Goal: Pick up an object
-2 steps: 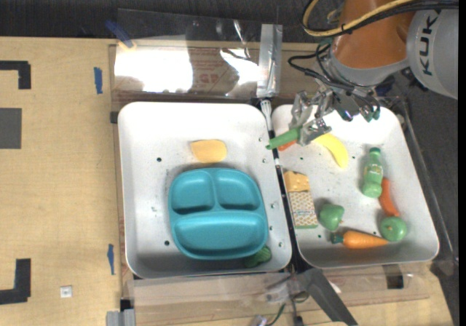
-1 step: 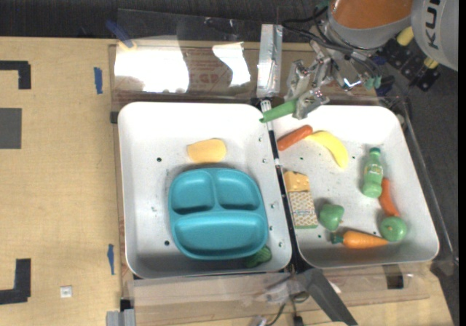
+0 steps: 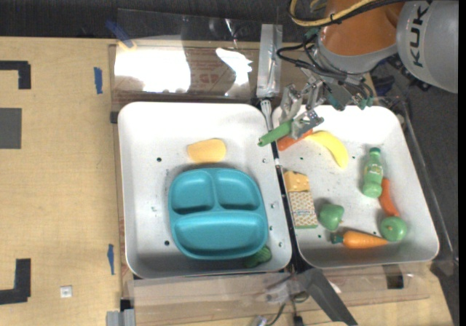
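Note:
My gripper [image 3: 297,122] hangs over the back left corner of the right bin [image 3: 419,172], by the wall between the two bins. Its fingers [image 3: 307,109] are shut on a small orange vegetable with a green top [image 3: 280,134]. The green end juts left over the dividing wall and the orange end [image 3: 290,142] points into the right bin. The piece looks lifted off the floor. A yellow banana [image 3: 331,146] lies just right of it.
The right bin also holds a green bottle [image 3: 372,170], a carrot [image 3: 360,240], a green apple [image 3: 393,228], a second green piece [image 3: 331,215] and tan blocks [image 3: 300,201]. In the left bin [image 3: 138,172] lie a teal divided plate [image 3: 217,212] and a yellow-orange piece [image 3: 207,149].

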Controlling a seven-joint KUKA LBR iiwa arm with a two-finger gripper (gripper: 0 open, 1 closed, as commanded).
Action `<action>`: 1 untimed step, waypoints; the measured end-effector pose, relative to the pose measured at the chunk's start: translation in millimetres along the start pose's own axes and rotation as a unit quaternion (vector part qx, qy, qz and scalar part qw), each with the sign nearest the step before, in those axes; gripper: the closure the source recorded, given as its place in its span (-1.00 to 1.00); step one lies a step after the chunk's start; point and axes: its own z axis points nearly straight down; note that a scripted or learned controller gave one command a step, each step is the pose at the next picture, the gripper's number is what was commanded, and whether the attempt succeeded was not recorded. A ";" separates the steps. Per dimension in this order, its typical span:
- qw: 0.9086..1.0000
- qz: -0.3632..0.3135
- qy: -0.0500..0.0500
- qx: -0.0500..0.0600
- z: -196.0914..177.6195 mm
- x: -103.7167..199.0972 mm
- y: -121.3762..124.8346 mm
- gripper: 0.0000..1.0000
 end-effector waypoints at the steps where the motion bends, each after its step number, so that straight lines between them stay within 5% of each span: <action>1: 0.999 0.052 -0.005 0.002 -28.7 -12.5 12.3 1.00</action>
